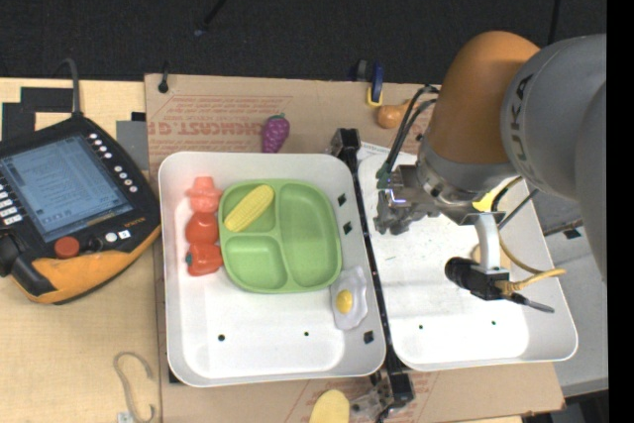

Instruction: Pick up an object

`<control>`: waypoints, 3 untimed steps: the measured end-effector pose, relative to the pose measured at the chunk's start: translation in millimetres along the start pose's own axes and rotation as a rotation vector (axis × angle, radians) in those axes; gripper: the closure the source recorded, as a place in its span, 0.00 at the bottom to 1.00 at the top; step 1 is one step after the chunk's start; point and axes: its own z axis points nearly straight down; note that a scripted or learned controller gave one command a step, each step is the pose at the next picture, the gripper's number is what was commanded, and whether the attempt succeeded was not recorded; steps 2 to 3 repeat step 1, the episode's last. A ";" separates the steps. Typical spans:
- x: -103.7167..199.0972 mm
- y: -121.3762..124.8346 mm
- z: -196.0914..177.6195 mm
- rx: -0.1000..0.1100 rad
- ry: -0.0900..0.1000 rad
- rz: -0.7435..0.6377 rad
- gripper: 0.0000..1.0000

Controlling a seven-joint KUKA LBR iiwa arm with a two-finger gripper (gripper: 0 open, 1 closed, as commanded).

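My gripper hangs low over the upper left part of the right bin, close to the wall between the two bins. I see nothing held in it. The left bin holds a green divided plate with a yellow corn cob in its upper left compartment. A red and orange bottle-shaped toy lies left of the plate. Off the plate's lower right corner sits a fried egg toy.
A purple grape bunch and an orange object lie on the cardboard behind the bins. A yellow fruit sits in front of them. A teach pendant rests at the far left. The bulky arm covers the right bin's far side.
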 end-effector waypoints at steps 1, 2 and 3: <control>-10.2 0.0 -9.2 -0.004 0.000 0.001 1.00; -10.2 0.0 -9.2 -0.004 0.000 0.001 1.00; -10.2 0.0 -9.2 -0.004 0.000 0.001 1.00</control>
